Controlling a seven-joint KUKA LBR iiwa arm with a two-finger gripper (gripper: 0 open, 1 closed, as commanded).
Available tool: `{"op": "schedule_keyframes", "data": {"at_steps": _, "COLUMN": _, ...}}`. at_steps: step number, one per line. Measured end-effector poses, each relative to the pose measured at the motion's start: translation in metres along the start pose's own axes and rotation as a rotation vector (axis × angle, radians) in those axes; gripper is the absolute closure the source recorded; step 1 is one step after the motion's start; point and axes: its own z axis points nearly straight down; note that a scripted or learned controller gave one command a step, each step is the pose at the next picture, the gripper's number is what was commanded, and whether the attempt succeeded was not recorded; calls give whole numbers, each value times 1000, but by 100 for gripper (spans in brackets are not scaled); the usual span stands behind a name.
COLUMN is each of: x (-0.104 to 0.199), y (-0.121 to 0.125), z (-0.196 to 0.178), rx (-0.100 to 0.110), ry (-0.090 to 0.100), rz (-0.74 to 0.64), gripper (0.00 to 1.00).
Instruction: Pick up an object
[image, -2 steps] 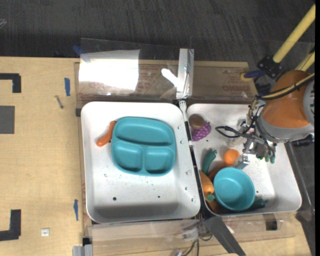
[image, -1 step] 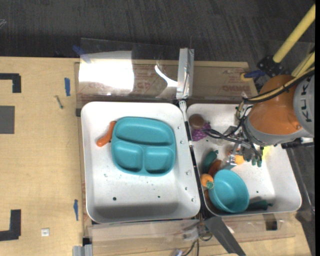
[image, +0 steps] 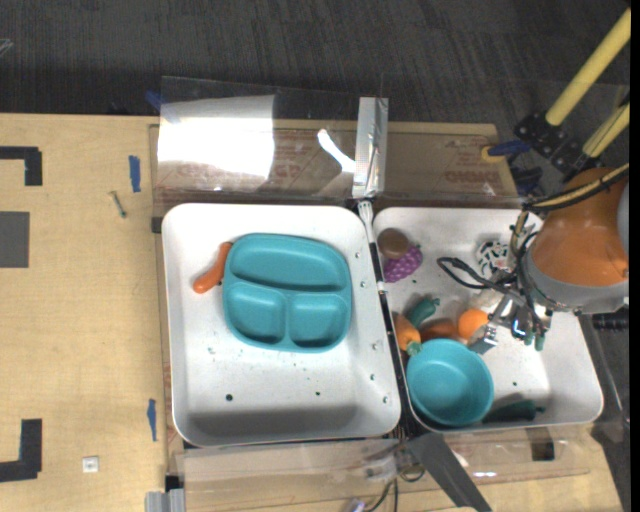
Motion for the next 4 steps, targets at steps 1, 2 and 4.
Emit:
{"op": "schedule_keyframes", "data": {"at_steps": 1, "x": 8, "y": 16, "z": -5, "rx": 4, "ry": -29, "rz": 146, "gripper": 0}}
{"op": "schedule_keyframes", "data": {"at_steps": 2, "x": 9, "y": 6, "z": 4, "rx": 9, "ry": 16, "rz": 529, "gripper": 0}}
{"op": "schedule_keyframes", "data": {"at_steps": 4, "x": 27, "y": 22, "z": -8, "rx": 4, "ry": 13, "rz": 754, "gripper": 100}}
